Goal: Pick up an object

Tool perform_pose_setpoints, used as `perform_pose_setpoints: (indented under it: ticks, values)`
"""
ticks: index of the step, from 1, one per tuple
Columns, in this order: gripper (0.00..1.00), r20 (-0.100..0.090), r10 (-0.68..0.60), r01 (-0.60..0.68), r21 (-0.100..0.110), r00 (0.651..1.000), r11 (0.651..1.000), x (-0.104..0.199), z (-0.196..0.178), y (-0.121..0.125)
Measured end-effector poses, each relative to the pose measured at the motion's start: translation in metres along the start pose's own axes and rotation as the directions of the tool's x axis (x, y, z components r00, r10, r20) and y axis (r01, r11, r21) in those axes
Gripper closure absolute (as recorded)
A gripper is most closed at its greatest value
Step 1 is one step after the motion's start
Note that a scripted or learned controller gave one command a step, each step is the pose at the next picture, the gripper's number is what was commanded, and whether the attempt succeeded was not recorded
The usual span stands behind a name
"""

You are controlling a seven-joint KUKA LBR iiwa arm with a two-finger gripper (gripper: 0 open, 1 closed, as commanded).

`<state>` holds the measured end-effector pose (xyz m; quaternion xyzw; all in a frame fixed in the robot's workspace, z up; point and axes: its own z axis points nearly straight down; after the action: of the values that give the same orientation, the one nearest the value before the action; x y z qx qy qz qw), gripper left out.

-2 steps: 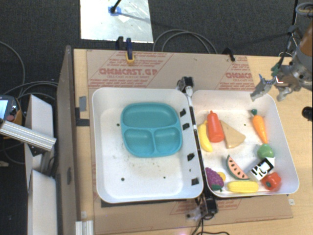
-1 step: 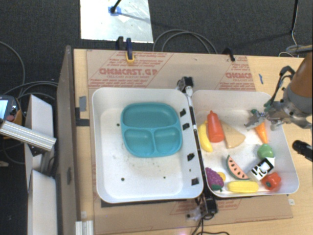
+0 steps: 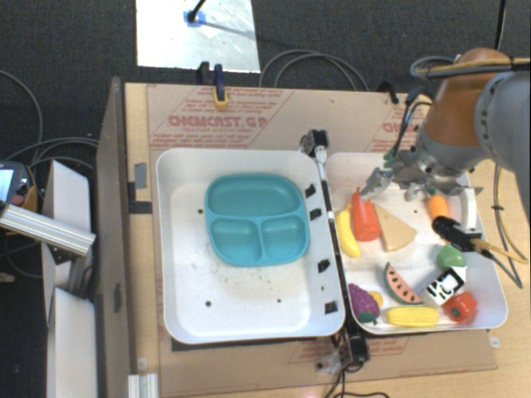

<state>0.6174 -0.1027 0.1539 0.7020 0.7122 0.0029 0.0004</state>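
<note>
1. The tabletop carries two shallow white bins side by side, so that things can be lifted from one and moved across.
2. The arm reaches in from the right and hangs over the far part of the right bin, which looks like the source of objects.
3. The left bin holds a teal divided tray, lying flat near its middle.
4. The end effector sits low over the right bin's far end, just beyond the toy food; whether it is open or closed cannot be told, and nothing is seen between its tips.
5. The toy food lies loose, likely tipped in at random: a tan wedge, a red pepper touching a banana, then a watermelon slice, corn, grapes and a tomato.
6. The pepper and the wedge lie nearest the end effector, so either is a likely pick.
</note>
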Motion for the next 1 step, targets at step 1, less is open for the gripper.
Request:
perform_pose_setpoints:
  ticks: [1]
  values:
    - [0.0, 0.004, 0.008, -0.008, 0.003, 1.0, 1.0, -0.0031, 0.0308, 0.0103]
